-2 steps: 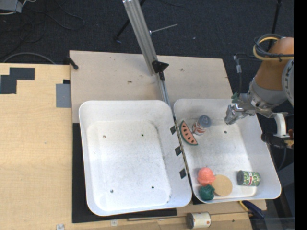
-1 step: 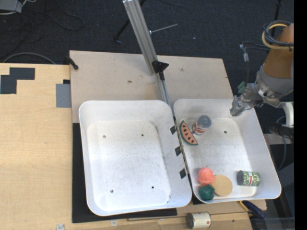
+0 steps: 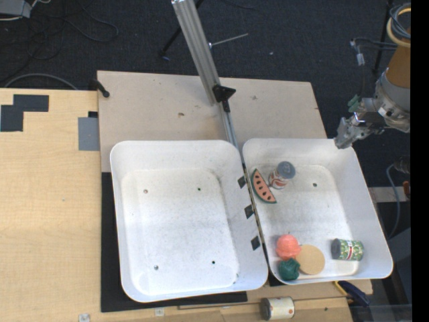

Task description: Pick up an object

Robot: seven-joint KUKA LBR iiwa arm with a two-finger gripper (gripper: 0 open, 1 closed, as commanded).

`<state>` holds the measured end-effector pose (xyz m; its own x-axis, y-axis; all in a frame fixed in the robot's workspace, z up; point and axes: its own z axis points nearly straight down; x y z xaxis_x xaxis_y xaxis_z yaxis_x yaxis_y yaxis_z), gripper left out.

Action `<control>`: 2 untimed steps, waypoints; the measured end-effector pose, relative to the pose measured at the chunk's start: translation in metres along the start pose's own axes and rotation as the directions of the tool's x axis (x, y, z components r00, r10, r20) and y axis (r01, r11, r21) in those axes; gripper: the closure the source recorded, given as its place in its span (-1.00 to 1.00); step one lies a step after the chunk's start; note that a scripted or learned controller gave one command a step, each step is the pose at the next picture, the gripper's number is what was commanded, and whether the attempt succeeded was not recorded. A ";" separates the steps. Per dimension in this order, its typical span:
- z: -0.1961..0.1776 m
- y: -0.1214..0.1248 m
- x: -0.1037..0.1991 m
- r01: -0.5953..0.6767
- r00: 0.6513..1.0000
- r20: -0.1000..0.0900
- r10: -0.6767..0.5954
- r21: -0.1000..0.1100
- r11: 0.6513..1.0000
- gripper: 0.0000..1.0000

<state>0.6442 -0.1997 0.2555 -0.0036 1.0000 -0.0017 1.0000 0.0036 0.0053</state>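
The pincer hangs over the far right corner of the right bin, and whether it is spread or pressed together I cannot tell from this slant; nothing shows in its grip. Every candidate lies in that right bin. Against its left wall rests a watermelon slice toy, thin and leaning, awkward to pinch. Just right of the slice lies a small can with a grey lid; it looks rigid and light, though its round sides may roll. Toward the near edge of the right bin sit a pink-orange ball, a tan disc and a dark green lump, all touching, so crowded for a clean grasp. A green-labelled can lies on its side apart from them; gripped across its short, hard body, it seems the safest pick, likely light and a little slippery
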 end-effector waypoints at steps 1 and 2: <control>-0.046 0.001 -0.001 0.000 1.000 0.000 0.000 0.001 1.000 1.00; -0.043 -0.008 0.050 0.001 1.000 -0.004 -0.001 0.008 1.000 1.00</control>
<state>0.6355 -0.1499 0.2988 -0.0048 1.0000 0.0022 1.0000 0.0049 -0.0031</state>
